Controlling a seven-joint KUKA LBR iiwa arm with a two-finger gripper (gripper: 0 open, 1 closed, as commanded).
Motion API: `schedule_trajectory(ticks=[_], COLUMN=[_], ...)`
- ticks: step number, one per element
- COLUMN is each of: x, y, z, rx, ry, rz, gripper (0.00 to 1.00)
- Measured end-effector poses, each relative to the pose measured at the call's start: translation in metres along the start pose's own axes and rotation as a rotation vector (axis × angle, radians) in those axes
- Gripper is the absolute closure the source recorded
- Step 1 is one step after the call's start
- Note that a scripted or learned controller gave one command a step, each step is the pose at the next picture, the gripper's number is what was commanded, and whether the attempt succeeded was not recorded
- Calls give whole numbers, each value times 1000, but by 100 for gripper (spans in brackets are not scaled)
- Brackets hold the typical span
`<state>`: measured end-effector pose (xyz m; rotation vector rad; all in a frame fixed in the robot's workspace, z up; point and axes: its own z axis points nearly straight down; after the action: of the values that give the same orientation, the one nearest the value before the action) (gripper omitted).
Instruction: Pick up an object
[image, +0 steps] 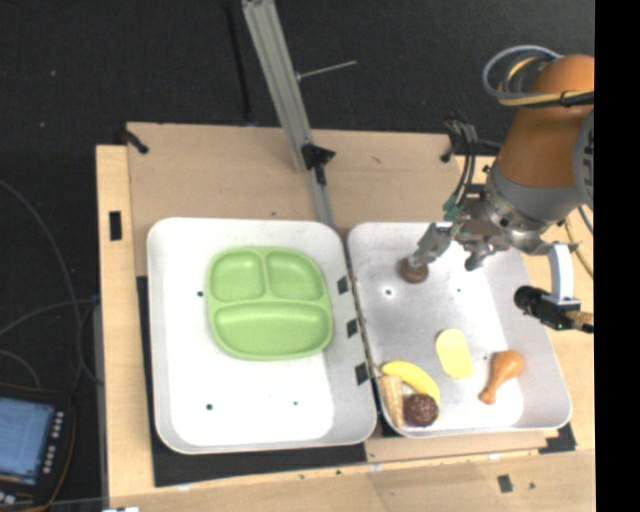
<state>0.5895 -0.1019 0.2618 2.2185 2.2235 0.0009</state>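
My gripper (447, 262) hangs over the back of the right bin (520, 420), its two fingers spread apart and open. A small brown round object (413, 269) lies on the bin floor right at the tip of the left finger (432, 247), not between the fingers. Nearer the front of the same bin lie a pale yellow oval piece (453, 352), an orange drumstick (500, 375), a yellow banana (410, 378) and a dark round lump (420, 408).
The left bin (180, 400) holds a green divided plate (270, 303). A slanted metal pole (290, 110) rises behind the bins. A black fitting (540, 302) juts in at the right bin's right rim.
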Motion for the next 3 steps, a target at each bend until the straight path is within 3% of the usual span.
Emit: schedule_trajectory(ticks=[1, 3], x=[0, 1], y=[0, -7], z=[0, 110], rx=[0, 6], ry=[0, -1], rz=[1, 3], gripper=[0, 0])
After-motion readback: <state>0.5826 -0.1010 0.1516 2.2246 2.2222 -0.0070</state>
